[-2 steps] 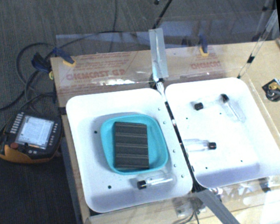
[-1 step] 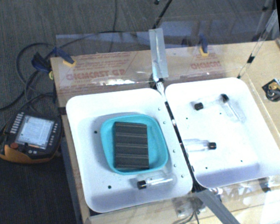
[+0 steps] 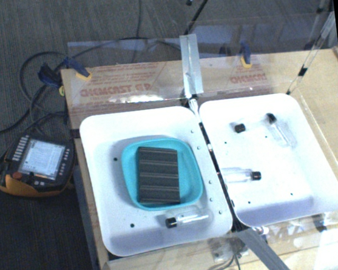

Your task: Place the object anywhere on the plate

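Vial, near edge: clear tube with black cap, lying flat in the left bin, just off the plate's front rim, not on it.
Plate: blue, mid left bin; carries a dark ribbed block, flat.
Right bin: two capped vials and a loose black cap, well apart.
Gripper: cannot tell its state.

Block lying on plate in left bin; vial sitting near of plate. Right bin holding two vials and a cap.
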{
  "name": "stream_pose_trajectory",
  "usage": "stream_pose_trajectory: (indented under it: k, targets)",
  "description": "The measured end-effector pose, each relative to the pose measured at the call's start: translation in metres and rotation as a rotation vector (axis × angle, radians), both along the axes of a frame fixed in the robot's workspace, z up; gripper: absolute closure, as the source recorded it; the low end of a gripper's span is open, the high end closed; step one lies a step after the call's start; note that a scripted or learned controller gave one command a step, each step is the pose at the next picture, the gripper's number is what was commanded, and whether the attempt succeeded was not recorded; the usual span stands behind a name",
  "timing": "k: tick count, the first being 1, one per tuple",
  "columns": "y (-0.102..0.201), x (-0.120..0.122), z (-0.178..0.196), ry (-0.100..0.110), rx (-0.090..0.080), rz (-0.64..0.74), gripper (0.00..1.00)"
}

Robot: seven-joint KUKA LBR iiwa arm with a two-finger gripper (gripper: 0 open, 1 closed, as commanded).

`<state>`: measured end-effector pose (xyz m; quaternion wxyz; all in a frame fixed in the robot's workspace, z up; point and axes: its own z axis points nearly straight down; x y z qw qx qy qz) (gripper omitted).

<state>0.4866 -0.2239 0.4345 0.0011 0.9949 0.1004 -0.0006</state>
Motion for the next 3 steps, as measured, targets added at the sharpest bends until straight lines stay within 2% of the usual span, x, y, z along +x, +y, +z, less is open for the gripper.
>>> stream_pose_trajectory:
  k: [3]
  targets:
    - [-0.0001,-0.0001,-0.0001,0.000,0.000,-0.001,0.00]
